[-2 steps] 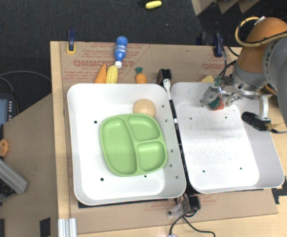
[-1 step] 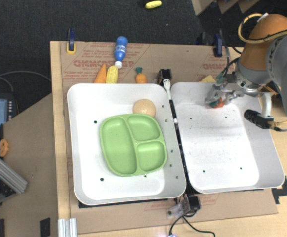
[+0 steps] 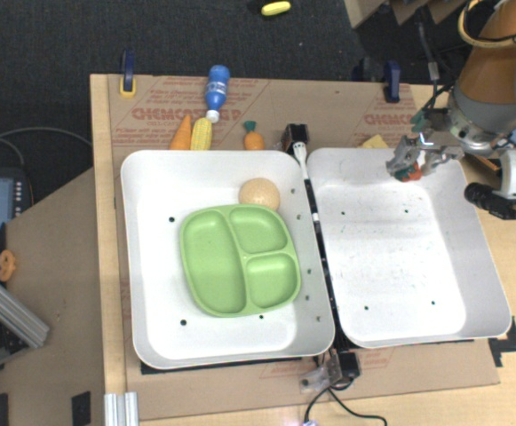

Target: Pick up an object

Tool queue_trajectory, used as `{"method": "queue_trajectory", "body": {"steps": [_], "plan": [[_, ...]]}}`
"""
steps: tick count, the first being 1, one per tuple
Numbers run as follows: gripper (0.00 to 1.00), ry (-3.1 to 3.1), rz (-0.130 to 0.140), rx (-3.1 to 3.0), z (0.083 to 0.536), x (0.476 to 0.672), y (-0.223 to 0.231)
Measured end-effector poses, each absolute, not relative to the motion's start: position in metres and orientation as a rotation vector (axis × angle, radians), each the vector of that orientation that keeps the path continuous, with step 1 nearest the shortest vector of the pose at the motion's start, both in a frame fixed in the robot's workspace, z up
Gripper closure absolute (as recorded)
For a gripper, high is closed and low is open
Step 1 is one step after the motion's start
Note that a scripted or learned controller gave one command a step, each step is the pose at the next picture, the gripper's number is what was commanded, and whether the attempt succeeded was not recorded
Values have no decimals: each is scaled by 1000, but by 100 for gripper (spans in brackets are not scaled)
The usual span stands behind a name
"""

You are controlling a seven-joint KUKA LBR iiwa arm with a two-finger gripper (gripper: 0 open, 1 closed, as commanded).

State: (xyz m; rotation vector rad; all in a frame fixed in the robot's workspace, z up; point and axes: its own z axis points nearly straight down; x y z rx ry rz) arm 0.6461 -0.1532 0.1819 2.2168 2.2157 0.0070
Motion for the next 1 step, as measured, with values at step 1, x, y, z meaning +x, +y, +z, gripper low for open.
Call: {"method": "queue_trajectory", "body": {"steps": [1], "plan": [[100,2233,2,2216,185,634,-73]]}}
